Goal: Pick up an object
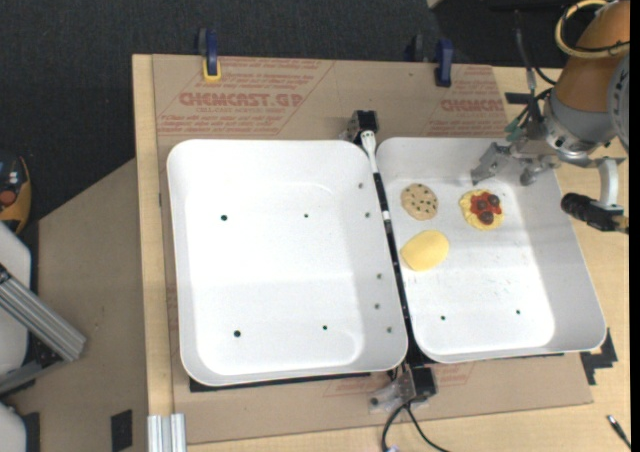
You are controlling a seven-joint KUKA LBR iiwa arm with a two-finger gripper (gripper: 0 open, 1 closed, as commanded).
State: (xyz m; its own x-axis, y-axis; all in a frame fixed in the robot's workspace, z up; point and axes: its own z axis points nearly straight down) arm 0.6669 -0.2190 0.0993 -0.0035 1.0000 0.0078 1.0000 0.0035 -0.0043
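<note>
Three small food-like objects lie in the right bin [560, 300]: a round chocolate-chip cookie [419, 201], a yellow lump [425, 250] just below it, and a small yellow tart topped with red berries [483, 209] to the right. My gripper [503, 166] hangs over the bin's far right part, just above and right of the tart, its fingers spread open with nothing between them. The grey wrist and orange band rise behind it at the right.
The left bin [200, 270] lies beside the right one, a black clip-and-rod divider [380, 210] between them. Both rest on a cardboard sheet [260, 95] held by blue clamps at the back. A metal rail [40, 325] sits at the far left.
</note>
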